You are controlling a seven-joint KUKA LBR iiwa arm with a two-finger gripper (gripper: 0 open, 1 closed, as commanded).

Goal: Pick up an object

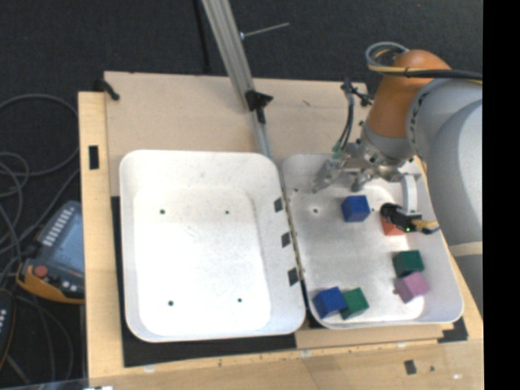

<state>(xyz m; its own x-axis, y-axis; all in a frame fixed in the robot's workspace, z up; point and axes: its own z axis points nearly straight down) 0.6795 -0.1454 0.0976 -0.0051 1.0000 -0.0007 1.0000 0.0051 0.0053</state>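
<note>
Nearest candidate is the blue cube [354, 209], lying flat on the floor of the right bin [325, 234], upper middle, apart from the other pieces. Loose and alone, so probably the easiest pick: room around it for fingers on both sides.

The pincer [345, 171] hangs just above and slightly left of that cube, near the bin's back wall. Whether it is open or closed I cannot tell; the metal parts blur together against the white. Nothing is visibly held.

Other objects in the same bin: a red piece [396, 226] by the right side, partly behind a black part of the arm. A dark green block [408, 262] sits just above a pink block [411, 286], close together. At the front edge a second blue block [328, 300] touches a green cube [354, 301]; pairs like these look harder to grip cleanly.

The left bin [203, 242] sits beside it, walls nearly touching, likely as a drop spot. Both bins rest on the tabletop [179, 112]. The grey arm [443, 153] with its orange band reaches in over the right bin's far corner.

Judgement: task not done, approach stage.
</note>
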